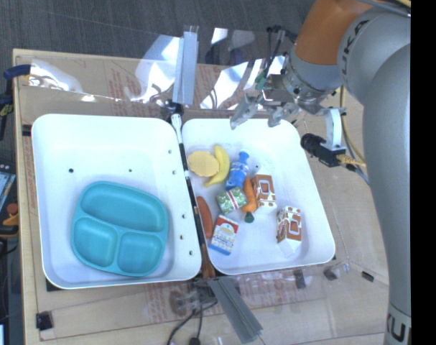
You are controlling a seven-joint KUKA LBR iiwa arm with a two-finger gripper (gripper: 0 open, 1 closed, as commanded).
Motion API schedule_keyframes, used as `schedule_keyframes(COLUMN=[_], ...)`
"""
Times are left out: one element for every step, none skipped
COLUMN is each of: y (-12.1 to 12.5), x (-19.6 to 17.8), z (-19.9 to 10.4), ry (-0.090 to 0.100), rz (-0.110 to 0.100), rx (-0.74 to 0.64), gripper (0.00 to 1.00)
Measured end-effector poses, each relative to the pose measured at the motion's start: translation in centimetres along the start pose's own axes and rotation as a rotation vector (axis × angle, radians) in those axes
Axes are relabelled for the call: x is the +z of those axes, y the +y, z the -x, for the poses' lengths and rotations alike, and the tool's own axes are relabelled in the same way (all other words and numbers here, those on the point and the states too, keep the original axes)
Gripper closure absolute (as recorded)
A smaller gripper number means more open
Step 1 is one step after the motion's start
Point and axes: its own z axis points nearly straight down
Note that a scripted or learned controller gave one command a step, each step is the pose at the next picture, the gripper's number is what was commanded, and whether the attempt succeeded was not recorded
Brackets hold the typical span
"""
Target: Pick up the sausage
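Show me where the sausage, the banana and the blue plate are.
sausage (203, 215): camera view, middle of its length.
banana (220, 165): camera view, middle of its curve.
blue plate (121, 193): camera view, rim above the large compartment.

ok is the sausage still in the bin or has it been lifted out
In the bin. The sausage lies flat in the right bin along its left wall, far from the gripper.

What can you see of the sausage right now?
The sausage is a slim reddish-brown link, smooth like plastic toy food. It lies flat in the right bin, lengthwise against that bin's left wall, its lower end beside a small carton. The gripper hangs over the bin's far edge, well apart from it.
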Motion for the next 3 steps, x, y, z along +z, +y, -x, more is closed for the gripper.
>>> schedule_keyframes(y=[-3.8,-11.3,-0.7], x=[17.0,16.9,13.2], z=[1.4,1.2,2.5], ry=[-0.002,0.001,-0.001], rz=[0.002,-0.001,0.004], rx=[-0.042,-0.049,-0.271], gripper=[0.0,0.0,0.0])
